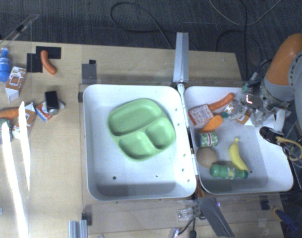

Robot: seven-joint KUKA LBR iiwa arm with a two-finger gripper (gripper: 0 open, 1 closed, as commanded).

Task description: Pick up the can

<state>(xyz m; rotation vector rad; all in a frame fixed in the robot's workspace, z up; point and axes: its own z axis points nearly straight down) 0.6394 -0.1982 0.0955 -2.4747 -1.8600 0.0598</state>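
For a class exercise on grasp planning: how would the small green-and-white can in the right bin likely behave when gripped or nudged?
The small green-and-white can looks to be lying on its side, so a nudge would probably roll it. It seems rigid, probably metal, so likely firm yet slippery under the claw. The orange carrot and brown round fruit close by may crowd a grasp.

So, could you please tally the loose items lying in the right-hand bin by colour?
Orange: 2, sausage and carrot
Green: 2, can and bottle
Yellow: 1, banana
Brown: 1, kiwi
Red and white: 1, carton
Total: 7, not counting whatever lies by the gripper.
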